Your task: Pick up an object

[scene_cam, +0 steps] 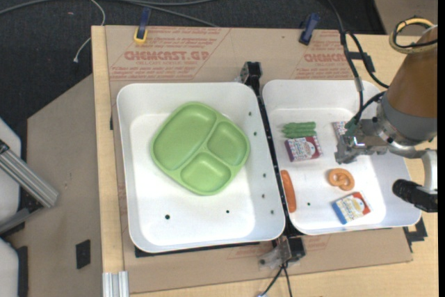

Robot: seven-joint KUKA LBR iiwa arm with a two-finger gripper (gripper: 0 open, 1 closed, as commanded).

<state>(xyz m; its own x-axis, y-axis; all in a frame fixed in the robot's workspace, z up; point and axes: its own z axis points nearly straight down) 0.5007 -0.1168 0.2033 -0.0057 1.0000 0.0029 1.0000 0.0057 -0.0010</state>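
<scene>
The right bin holds several small items: a green bean pod bundle, a purple-and-white packet, a brown pretzel, an orange sausage by the bin's left wall, and a blue-and-white packet. My gripper hangs over the right bin, just above the pretzel and right of the purple packet. Nothing shows in its grasp. A pinkish packet lies partly hidden beside the gripper.
The left bin holds a light green divided plate. Black clamps sit between the bins at the far and near ends. Cables trail across the cardboard bench top toward the arm.
</scene>
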